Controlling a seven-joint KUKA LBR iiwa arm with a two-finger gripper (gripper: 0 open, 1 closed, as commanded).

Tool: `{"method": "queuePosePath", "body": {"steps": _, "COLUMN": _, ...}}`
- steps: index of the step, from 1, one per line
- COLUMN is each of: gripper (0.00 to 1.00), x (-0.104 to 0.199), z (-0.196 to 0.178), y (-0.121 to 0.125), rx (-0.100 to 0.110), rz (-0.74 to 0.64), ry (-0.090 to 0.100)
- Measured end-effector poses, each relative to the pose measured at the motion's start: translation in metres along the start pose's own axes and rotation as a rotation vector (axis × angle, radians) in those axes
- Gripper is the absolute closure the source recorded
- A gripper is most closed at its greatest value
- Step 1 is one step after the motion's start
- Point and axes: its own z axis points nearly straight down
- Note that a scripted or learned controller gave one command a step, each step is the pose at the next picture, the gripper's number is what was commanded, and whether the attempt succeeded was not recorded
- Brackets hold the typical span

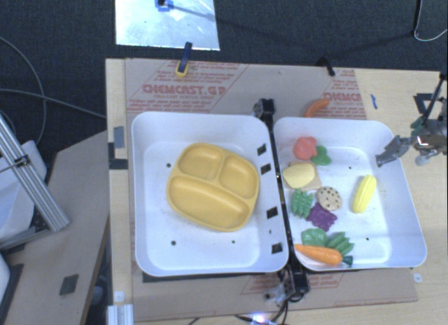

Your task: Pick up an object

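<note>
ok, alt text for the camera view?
The gripper hovers at the right bin's right rim, holding nothing. That bin holds toy foods including a corn cob and a carrot; the left bin holds a yellow divided plate.

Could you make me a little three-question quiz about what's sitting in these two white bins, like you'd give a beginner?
1. True or false: the yellow divided tray lies in the same bin as the toy foods.
2. Multiple choice: which toy lies nearest the front rim of the right bin? A) corn cob B) carrot C) tomato
3. Fill in: the gripper is at the right bin's ____ edge.

Key:
1. False; the tray is in the left bin, the foods are in the right one.
2. B
3. Right, near the back corner.
</note>
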Motion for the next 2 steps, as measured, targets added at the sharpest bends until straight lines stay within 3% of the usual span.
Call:
{"method": "queuePosePath", "body": {"steps": 1, "gripper": 0.0, "x": 0.001, "z": 0.183, "y": -0.04, "rx": 0.005, "rz": 0.005, "ry": 0.002}}
{"method": "queuePosePath", "body": {"steps": 2, "gripper": 0.0, "x": 0.069, "z": 0.177, "y": -0.062, "rx": 0.004, "rz": -0.004, "ry": 0.004}}
